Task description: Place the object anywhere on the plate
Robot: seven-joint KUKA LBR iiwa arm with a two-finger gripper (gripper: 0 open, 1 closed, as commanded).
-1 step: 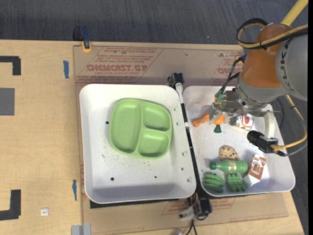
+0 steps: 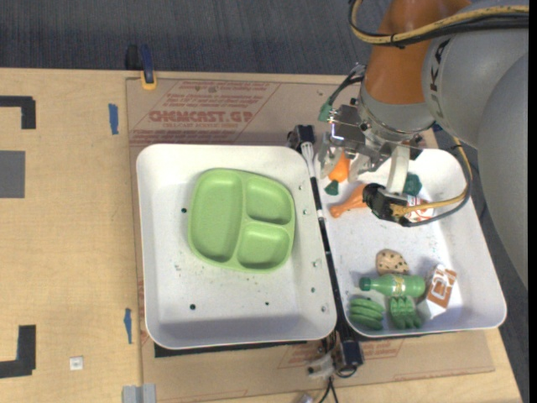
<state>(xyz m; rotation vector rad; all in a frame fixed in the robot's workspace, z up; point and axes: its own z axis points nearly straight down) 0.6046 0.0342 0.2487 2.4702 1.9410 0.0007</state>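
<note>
Green three-part plate lies in the left bin, nothing on it. Pincer hangs low over the right bin, at its far left corner — finger spread cannot be told. Orange carrot-like pieces lie right beside it. Near end: green bottle, cookie, two green ridged items, small carton.

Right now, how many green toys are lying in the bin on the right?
3, all near its front edge: a green bottle, a ridged green piece beneath it, and another green piece beside that. The arm may hide more at the back.
</note>
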